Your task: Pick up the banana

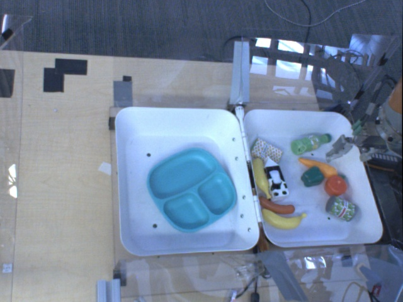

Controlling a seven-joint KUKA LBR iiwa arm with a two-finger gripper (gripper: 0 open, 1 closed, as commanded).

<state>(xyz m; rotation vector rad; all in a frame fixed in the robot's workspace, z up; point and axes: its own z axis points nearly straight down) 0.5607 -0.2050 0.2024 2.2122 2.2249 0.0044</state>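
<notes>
Approach step: my pincer [340,147] hangs released over the right bin's [371,228] far right edge, grasping nothing. Banana [283,219] lies near its front left corner, against a red sausage [277,206]; next, travel there, descend.

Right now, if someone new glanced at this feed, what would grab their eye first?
Probably the blue divided plate, alone in the middle of the left bin. Next, the bright clutter in the right bin: a banana near its front edge with a red sausage just behind it. The gripper hangs over that bin's far right side.
</notes>
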